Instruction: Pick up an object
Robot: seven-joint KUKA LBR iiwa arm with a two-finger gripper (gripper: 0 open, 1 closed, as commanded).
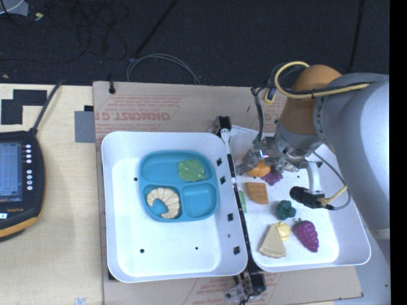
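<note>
I have the gripper [264,161] low in the back of the right bin [356,250], under the arm's orange band, and from this slanted overhead view I cannot tell whether it is clenched or released, or whether it has anything in it. Right at its tip lies a small orange toy [259,169], touching or nearly touching it, with a small purple piece [273,177] just beside on the right; either could be my pick, and I judge the orange one the likelier target. To do this well, I want the tip centred over the orange toy alone, clear of the purple piece and of the bin's inner wall on the left, before closing and lifting straight up. Nearer the camera in the same bin sit a tan waffle-like square [257,192], a dark green toy [284,209], a bunch of purple grapes [306,234] and a pale cheese wedge [273,242], all apart from the gripper. The left bin [121,234] holds a blue divided plate [206,203] with a croissant [164,201] and a green leaf [191,169].
</note>
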